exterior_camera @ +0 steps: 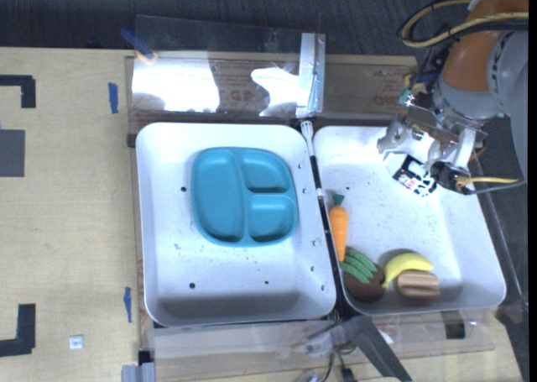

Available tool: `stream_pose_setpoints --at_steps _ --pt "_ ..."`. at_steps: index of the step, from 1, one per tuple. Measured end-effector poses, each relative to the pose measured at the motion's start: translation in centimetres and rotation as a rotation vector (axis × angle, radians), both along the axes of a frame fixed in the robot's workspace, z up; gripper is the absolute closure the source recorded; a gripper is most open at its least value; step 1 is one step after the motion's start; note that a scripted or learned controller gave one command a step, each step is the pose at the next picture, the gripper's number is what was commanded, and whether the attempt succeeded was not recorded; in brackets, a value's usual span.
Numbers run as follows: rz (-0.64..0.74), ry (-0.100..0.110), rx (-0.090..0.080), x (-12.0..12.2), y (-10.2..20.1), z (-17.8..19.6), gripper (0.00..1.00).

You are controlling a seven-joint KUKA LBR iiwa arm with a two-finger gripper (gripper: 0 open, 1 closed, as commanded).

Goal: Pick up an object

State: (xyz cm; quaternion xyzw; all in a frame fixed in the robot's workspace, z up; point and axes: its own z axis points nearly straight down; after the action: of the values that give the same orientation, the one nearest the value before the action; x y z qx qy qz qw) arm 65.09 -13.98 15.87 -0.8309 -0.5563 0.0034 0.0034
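Note:
The right bin (436,229) holds toy food along its front and left side. An orange carrot (338,229) lies against the left wall. A green pod-like piece (361,264) rests over a brown round piece (366,284). Beside them sit a yellow banana (408,264) and a tan hot-dog bun (417,285). My gripper (417,172) hangs over the bin's back right area, well behind the food and apart from it. Nothing shows between its fingers.
The left bin (168,271) carries a blue divided plate (244,194). A clear plastic panel (226,78) and a metal post (311,74) stand behind the bins. Yellow cables (436,15) loop above the arm at the upper right.

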Motion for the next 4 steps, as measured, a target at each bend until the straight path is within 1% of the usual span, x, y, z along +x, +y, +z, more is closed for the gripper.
stream_pose_setpoints --at_steps 1,2,3,4 --pt "0.176 -0.009 -0.001 -1.1 -4.7 -3.1 0.0" --pt "-0.014 -0.013 -0.002 -1.6 -3.2 -0.5 0.0" --pt "0.059 -0.033 -0.009 -0.3 -4.8 -4.2 0.0" --pt "0.288 -0.018 -0.006 -2.0 -3.0 -3.4 0.0"
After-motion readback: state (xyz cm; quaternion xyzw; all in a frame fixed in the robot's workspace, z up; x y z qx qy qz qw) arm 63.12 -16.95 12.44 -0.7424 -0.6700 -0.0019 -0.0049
